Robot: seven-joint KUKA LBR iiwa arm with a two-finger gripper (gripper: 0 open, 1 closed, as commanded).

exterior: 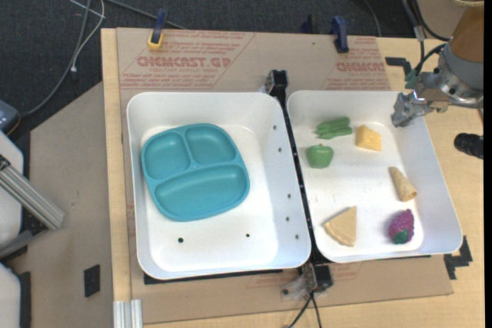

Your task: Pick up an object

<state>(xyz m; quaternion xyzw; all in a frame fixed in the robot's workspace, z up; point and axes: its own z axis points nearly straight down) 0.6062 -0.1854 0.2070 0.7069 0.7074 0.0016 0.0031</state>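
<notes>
Hand (403, 113) hung over the right bin's (446, 188) far right rim, carrying nothing visible.

Whether it was spread or pressed together, I could not tell. Nearest lay the yellow block (369, 138), then the green pod (333, 127), the green pepper (320, 156), a cone (402, 184), a wedge (342, 226) and purple grapes (400, 226). Descending so close to the rim risked striking the wall, I judged.

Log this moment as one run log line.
stage: approach | gripper: over right bin far corner, nothing held | nearest: yellow cheese block | left bin: teal divided plate
</notes>
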